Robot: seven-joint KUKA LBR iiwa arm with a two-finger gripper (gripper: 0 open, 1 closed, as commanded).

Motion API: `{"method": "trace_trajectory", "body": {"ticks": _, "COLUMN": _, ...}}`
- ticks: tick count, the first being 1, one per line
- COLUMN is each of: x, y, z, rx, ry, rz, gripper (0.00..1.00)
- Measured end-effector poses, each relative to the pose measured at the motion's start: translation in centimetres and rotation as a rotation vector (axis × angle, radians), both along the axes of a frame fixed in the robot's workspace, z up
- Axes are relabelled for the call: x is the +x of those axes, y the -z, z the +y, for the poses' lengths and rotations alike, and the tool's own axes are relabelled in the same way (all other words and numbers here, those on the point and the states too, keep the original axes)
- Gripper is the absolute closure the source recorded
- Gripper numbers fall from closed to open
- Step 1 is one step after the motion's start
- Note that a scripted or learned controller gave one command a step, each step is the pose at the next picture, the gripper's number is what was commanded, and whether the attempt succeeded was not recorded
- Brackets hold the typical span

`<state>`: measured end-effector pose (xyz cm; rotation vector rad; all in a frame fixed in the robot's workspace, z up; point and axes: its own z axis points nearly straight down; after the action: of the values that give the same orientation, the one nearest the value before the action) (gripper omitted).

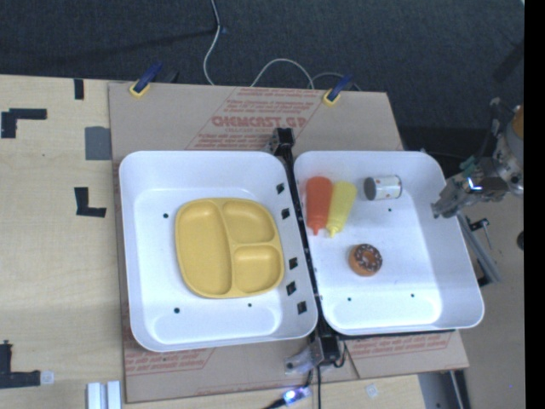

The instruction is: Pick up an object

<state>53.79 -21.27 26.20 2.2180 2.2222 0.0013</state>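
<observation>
The right bin (426, 301) holds an orange-red bottle (318, 203) and a yellow bottle (341, 207) lying side by side near its left wall. A small grey cylinder (383, 187) lies on its side toward the back. A chocolate donut with sprinkles (365, 260) sits near the middle. My gripper (449, 198) hangs at the bin's right rim, right of the grey cylinder and apart from every object. Nothing shows in its grasp.
The left bin (145, 228) holds a yellow divided plate (229, 247). Black clips (294, 254) line the seam between the bins. Both bins rest on a cardboard sheet (255, 118) held by yellow and blue clamps; a white cable (281, 62) loops behind.
</observation>
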Motion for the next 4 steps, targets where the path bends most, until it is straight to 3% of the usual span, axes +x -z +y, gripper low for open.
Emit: {"method": "trace_trajectory", "body": {"ticks": 4, "x": -3.1, "y": 3.2, "z": 22.9, "rx": 0.002, "ry": -0.005, "rz": 0.006, "gripper": 1.00}}
